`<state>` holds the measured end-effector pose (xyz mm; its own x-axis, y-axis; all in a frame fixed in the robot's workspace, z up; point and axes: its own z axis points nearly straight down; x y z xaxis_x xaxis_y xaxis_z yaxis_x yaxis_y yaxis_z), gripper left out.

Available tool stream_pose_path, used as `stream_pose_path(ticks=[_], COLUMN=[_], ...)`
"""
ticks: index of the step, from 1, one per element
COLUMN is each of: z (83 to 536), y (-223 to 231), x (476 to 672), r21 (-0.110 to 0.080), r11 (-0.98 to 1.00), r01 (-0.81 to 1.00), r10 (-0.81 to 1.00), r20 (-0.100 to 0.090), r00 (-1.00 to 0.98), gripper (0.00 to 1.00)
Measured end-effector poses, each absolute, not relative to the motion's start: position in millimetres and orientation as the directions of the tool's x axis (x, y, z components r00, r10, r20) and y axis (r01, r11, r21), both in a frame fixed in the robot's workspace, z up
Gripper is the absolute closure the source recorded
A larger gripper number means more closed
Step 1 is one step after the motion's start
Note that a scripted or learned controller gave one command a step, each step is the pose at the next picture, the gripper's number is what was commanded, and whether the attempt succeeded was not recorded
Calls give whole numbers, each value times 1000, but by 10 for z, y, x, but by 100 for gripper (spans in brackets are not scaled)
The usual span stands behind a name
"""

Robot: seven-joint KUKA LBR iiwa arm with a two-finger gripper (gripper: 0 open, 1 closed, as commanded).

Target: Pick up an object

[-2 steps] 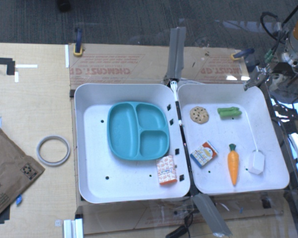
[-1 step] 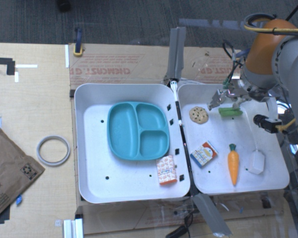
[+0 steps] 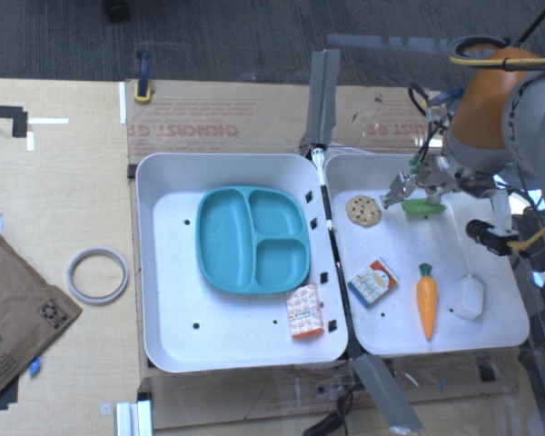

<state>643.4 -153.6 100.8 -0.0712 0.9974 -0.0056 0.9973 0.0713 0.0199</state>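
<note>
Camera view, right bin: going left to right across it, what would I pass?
Cookie → small blue-and-orange box → carrot → white block. The green item under the end effector overlaps the carrot's position in the order, so I left it out.

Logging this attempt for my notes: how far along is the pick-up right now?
Done: the arm has reached into the right bin, with its hand low beside the green object. In hand: nothing visibly lifted; the green object looks to lie on the bin floor. Left: grasp and raise one item. The cookie, carrot and small box lie untouched.
</note>
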Motion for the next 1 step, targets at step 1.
stream_pose_path(ticks=[1], z=[1010], y=[-1620], x=[6262], r21=[19], r11=[80], r01=[997], r10=[997], r20=[-6], r00=[-80], gripper=[0])
